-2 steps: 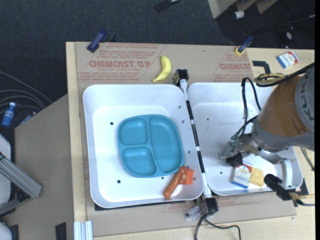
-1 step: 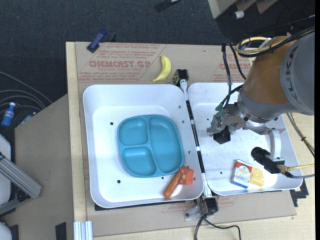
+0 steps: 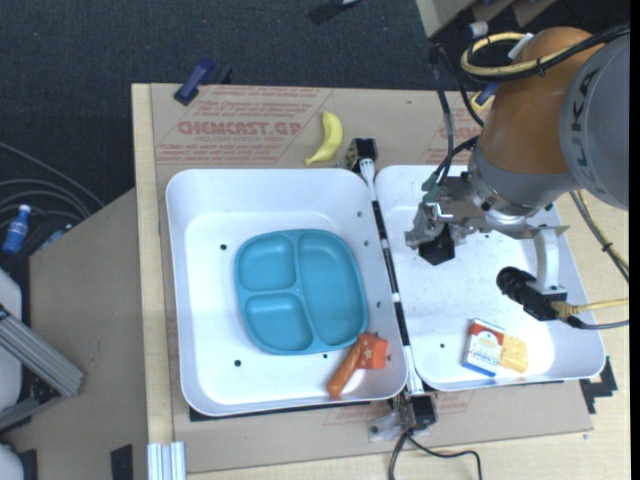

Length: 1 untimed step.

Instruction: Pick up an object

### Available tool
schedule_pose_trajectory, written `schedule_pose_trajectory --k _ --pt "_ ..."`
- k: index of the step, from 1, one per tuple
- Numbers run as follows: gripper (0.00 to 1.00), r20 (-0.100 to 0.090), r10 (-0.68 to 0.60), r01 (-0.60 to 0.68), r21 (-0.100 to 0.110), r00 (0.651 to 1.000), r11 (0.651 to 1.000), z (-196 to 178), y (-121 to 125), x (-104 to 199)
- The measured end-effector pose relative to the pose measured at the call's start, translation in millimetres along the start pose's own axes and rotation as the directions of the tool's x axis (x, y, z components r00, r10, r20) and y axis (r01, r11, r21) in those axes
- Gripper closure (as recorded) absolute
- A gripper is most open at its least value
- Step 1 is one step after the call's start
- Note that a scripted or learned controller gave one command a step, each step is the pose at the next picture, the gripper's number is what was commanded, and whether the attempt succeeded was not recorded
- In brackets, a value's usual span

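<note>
My gripper [image 3: 428,240] hangs low over the upper left part of the right bin [image 3: 440,353], close to the divider between the bins, with bare white floor under it. A small red, white and blue box [image 3: 484,349] with a yellow piece [image 3: 514,353] against it lies at the front of the right bin, well apart from the gripper. In the left bin [image 3: 200,228] lie a blue divided plate [image 3: 298,290] and an orange carrot-shaped toy [image 3: 357,363] at the front right corner.
A yellow banana [image 3: 326,138] lies on the bench behind the left bin, outside both bins. A black cylinder [image 3: 522,290] with a yellow cable hangs from the arm over the right bin. The grey and orange arm [image 3: 540,118] covers the back right.
</note>
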<state>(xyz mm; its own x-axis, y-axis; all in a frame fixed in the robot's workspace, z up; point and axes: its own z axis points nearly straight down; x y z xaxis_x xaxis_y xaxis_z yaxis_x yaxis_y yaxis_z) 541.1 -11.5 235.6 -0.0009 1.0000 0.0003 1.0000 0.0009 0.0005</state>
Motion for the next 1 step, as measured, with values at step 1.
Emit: schedule_pose_trajectory --k 1 --pt "1.0 0.0 0.001 -0.001 0.004 1.0 1.0 -20.4 -62.3 -3.6"
